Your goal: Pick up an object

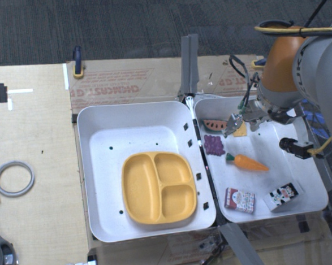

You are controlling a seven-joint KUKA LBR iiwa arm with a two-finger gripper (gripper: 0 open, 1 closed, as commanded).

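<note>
Hand over the right bin's far end

My hand (242,122) hovers beside the watermelon slice (215,124) and yellow piece (240,130); I can't tell its opening. Carrot (249,163) lies mid-bin, grapes (214,145) leftward.

The arm (314,62) is built of rounded, smooth grey shells, with a broad glossy orange band (280,64) wrapped around it above the wrist. Black cables (238,67) loop out beside the band and run down toward the tool, and a yellow hose or cable (295,30) arcs across the top of the orange section. Below the band sits a metallic grey wrist block, ending in the gripper (233,125), made of slim silver-grey parts. A black fitting (294,147) juts out beneath the grey shell.
</note>
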